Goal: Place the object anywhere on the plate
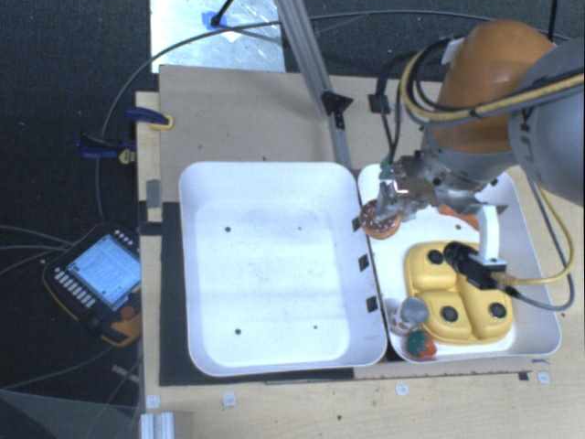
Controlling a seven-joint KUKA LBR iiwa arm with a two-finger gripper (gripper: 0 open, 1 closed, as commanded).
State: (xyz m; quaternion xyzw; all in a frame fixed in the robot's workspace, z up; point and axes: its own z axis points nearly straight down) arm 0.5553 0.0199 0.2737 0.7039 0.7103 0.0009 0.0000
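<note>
Two bins side by side on the counter (247, 90): left bin (265, 263), right bin (535, 327). Plate (457, 291) lies in the right bin, toward its front. Small object (379, 219) sits at the right bin's left edge, behind the plate, with the pincer (391, 195) directly over it. A few small items (413, 327) lie in the right bin's front-left corner, touching the plate's left side. Arm (494, 80) comes in from the right, over the right bin's rear. Handheld pendant (99, 277) lies off the counter, left of the left bin. Clamps (137, 131) at the counter's rear-left edge.
</note>
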